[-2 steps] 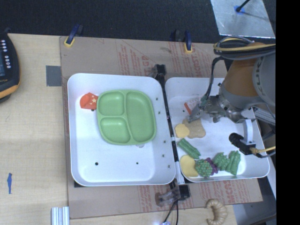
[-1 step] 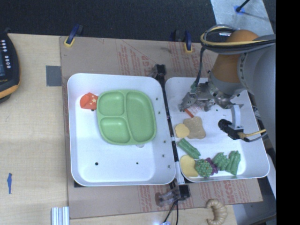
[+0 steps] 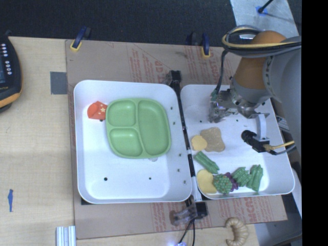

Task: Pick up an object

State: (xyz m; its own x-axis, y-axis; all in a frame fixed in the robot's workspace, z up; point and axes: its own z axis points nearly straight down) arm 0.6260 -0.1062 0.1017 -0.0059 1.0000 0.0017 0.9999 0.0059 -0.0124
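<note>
- The metal two-finger gripper (image 3: 221, 111) is seen low over the bare upper floor of the right shallow white bin (image 3: 287, 188); nothing is seen between its fingers, and whether they are spread cannot be told.
- No object has been lifted: the tan flat biscuit-shaped piece (image 3: 212, 139) lies just below the gripper, the green bean pod (image 3: 206, 162) and purple grape cluster (image 3: 225, 182) further down.
- The whole grasp is judged still to be done.
- A green three-compartment plastic plate (image 3: 138, 127) rests in the left white bin (image 3: 128, 188).

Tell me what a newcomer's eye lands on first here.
The green divided plate in the left bin, with a red piece at its upper-left edge. Then the end effector low over the right bin, above toy foods heaped along that bin's near side.
</note>
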